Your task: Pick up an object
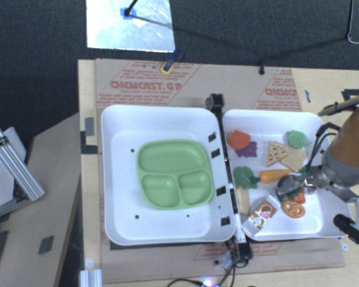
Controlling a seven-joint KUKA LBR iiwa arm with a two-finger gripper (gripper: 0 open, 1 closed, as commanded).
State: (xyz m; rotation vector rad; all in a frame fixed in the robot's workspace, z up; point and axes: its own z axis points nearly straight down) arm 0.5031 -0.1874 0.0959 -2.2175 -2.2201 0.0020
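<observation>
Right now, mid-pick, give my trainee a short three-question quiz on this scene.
1. True or false: the green tray lies in the left bin.
2. Which lies nearest the gripper? A) pretzel B) orange toy C) green ball
3. What lies between the broccoli and the gripper?

Key: 1. True. 2. A. 3. The carrot.
</observation>
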